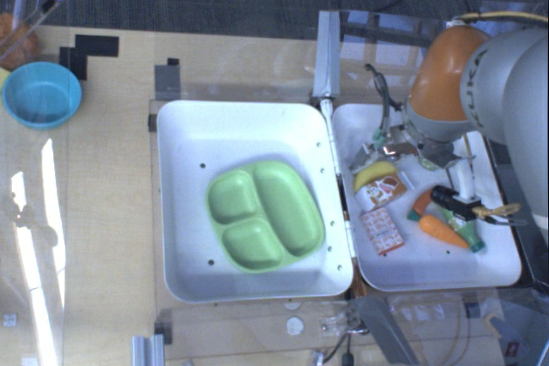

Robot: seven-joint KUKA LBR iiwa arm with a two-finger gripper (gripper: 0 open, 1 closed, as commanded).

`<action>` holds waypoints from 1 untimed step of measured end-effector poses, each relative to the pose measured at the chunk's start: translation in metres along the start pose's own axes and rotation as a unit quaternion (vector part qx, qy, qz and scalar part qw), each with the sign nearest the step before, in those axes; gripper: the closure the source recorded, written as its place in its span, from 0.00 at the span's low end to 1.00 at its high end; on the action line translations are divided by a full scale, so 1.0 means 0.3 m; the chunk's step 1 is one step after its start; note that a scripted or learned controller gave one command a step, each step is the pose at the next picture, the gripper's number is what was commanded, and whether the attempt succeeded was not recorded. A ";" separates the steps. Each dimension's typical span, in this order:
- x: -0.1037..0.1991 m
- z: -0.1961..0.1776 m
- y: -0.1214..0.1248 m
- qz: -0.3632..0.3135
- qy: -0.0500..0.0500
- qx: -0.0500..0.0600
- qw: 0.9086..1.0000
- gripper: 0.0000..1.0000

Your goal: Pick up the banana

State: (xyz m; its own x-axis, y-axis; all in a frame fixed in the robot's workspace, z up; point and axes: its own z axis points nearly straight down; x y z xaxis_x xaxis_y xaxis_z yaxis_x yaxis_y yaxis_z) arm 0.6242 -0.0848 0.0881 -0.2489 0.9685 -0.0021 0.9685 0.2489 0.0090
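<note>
Closest to the camera in the right bin (446, 270) there's a red patterned packet (382, 231) and a carrot (443, 231), with a small carton (381, 191) just behind the packet. The banana (375, 175) lies right beside that carton, near the bin's left wall. The gripper (377, 152) hangs just above the banana's far side; can't tell if it's spread or closed. The left bin (184, 141) holds a green divided tray (264, 214). Way back on the counter (103, 210) sits a blue bowl (41, 94).
</note>
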 end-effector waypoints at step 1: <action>0.003 -0.046 0.013 -0.001 -0.001 -0.005 1.000 1.00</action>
State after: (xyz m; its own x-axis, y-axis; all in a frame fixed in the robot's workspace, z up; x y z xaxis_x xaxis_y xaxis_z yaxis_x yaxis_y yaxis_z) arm 0.6275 -0.0829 0.1018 -0.2510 0.9680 -0.0035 0.9678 0.2510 0.0195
